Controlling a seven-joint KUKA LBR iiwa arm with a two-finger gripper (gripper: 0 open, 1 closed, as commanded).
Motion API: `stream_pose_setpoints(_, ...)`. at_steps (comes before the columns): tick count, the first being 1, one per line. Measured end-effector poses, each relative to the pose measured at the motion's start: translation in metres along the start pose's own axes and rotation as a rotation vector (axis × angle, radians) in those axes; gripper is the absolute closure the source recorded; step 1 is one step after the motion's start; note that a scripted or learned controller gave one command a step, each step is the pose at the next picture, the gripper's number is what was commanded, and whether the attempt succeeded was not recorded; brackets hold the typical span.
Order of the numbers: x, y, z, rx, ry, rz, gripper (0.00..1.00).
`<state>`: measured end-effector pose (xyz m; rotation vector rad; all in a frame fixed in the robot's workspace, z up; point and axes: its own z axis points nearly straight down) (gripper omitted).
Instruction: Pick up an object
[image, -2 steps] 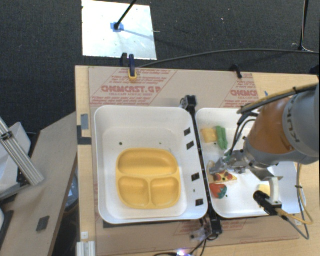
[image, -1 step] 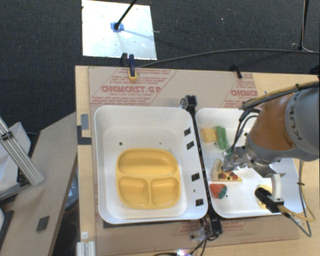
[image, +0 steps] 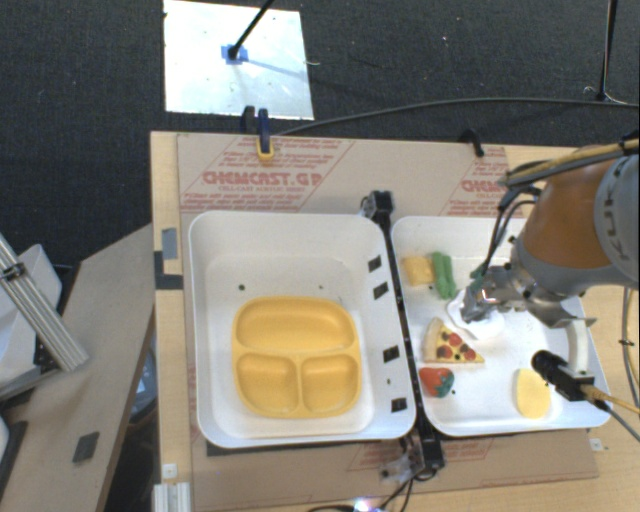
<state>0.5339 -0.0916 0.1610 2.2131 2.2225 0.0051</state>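
One pincer (image: 478, 306) hangs low in the right bin (image: 560, 420) near the pizza slice (image: 452, 345); its spread cannot be told

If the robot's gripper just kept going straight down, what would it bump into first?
Probably the bare white floor of the right bin, just above the pizza slice. The gripper hangs over that spot, with the green piece to its left. Depth is hard to judge from this slanted view.

Both my white bins (image: 290, 240) look like smooth, faintly glossy plastic. The yellow divided tray (image: 296, 355) in the left one has a matt plastic sheen. Under the bins lies printed brown protective paper (image: 300, 175) over the board. Right of the tray, my arm's orange band (image: 565, 225) is glossy above dull grey metal.
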Motion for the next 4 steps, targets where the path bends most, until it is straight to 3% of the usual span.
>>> stream_pose_setpoints(1, 0.000, 0.002, -0.043, 0.001, 0.000, 0.000, 1.00)
stream_pose_setpoints(3, 0.099, 0.018, -0.066, 0.003, 0.002, -0.004, 1.00)
stream_pose_setpoints(4, 0.145, 0.040, -0.065, 0.003, 0.002, -0.004, 1.00)
